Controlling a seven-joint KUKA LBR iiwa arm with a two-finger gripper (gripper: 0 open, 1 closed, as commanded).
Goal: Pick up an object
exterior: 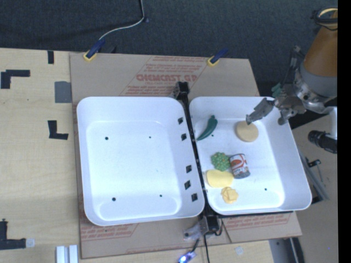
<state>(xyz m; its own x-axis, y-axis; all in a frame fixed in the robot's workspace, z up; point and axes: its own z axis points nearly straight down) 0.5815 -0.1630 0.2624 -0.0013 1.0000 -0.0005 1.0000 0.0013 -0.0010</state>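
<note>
Bench, seen from above at a slant. Two shallow white bins lie side by side on a brown cardboard sheet [164, 75] printed with red lettering.

Left bin [93, 111]: centre-left of the frame, white floor marked with a few small dark dots.

Right bin [290, 169]: centre-right of the frame, its left wall touching the left bin along a black hinge strip [187, 147]. Contents:
- green curved piece [208, 128], pepper-like, upper left of the bin, close to the hinge strip.
- pale round disc [247, 131], cookie-coloured, upper middle of the bin, lying flat.
- green knobbly lump [220, 160], middle of the bin.
- small red and white can [238, 165], on its side, touching the green lump on that lump's right.
- yellow block [219, 178], just below the green lump and the can.
- small yellow-orange lump [229, 195], lower middle of the bin, just below the yellow block.

Arm: grey with an orange band, entering at the upper right of the frame. Its gripper [271, 112] hangs over the upper right part of the right bin; two dark fingers [258, 113] are spread apart (one reaches toward the pale disc, its tip just above and right of it), and nothing sits between them. Whether that tip touches the disc cannot be told.

Yellow and blue clamps [93, 50] sit at the cardboard's top corners.
</note>
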